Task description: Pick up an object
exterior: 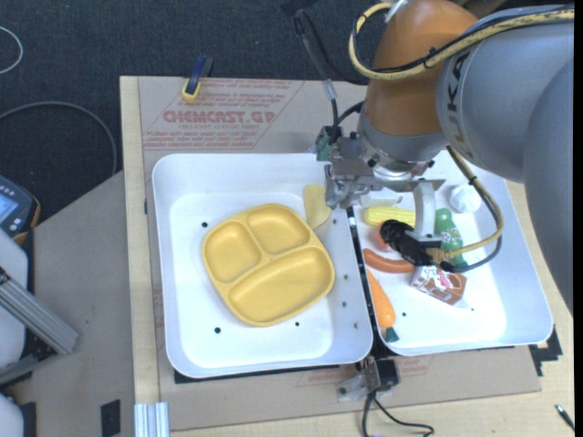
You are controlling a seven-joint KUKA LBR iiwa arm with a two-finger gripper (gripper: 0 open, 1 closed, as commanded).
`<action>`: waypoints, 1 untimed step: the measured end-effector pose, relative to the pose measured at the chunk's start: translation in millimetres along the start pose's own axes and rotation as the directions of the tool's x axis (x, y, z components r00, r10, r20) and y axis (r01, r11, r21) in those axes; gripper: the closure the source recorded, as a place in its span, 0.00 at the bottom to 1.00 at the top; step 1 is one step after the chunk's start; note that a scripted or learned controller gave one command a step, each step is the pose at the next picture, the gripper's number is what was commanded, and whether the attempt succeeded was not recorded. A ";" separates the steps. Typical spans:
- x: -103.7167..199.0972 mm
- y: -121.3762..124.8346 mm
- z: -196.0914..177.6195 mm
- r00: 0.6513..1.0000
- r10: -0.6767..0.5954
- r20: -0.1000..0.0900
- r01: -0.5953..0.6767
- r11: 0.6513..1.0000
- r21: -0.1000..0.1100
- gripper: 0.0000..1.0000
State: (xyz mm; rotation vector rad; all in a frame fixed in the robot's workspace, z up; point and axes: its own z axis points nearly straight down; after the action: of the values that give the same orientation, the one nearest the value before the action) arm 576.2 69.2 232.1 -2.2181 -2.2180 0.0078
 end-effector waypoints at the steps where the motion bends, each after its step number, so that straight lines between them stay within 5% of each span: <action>1: 52.7 -20.6 54.9 1.000 -0.006 -0.002 0.006 1.000 0.003 1.00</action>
State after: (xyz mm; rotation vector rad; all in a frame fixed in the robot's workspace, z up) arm 555.3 121.9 177.3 -2.2100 -2.2220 0.0089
